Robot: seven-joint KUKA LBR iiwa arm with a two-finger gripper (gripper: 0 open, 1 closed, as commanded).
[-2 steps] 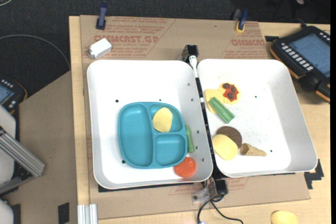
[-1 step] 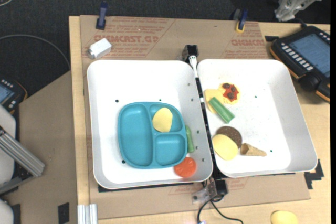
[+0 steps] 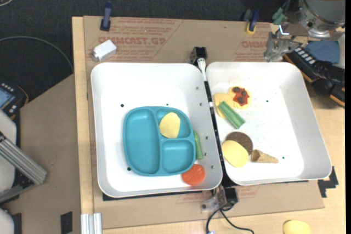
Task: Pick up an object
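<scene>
**A:** What lies nearest the camera?

**B:** In the left bin [image 3: 104, 118], an orange-red round toy [image 3: 193, 174] sits at the near edge, touching the near right corner of a blue divided tray [image 3: 143, 142]. A green strip [image 3: 198, 145] lies along the tray's right side. A yellow oval piece [image 3: 170, 125] rests in the tray's far right compartment; I see nothing in its other compartments.

**A:** And the right bin [image 3: 296, 118]?

**B:** Near its front, a yellow rounded piece [image 3: 235, 154] overlaps a dark brown disc [image 3: 241, 141], with a tan cone [image 3: 264, 158] just beside them to the right. Farther back, a green stick [image 3: 231, 113] lies tilted against a pale yellow piece [image 3: 221, 100], and a small red and dark item [image 3: 241, 96] sits just beside that.

**A:** Where is the gripper [image 3: 277, 47]?

**B:** Beyond the right bin's far edge, over the cardboard [image 3: 164, 38], well apart from every object. It holds nothing. Whether its fingers are spread or pressed together, I cannot tell.
</scene>
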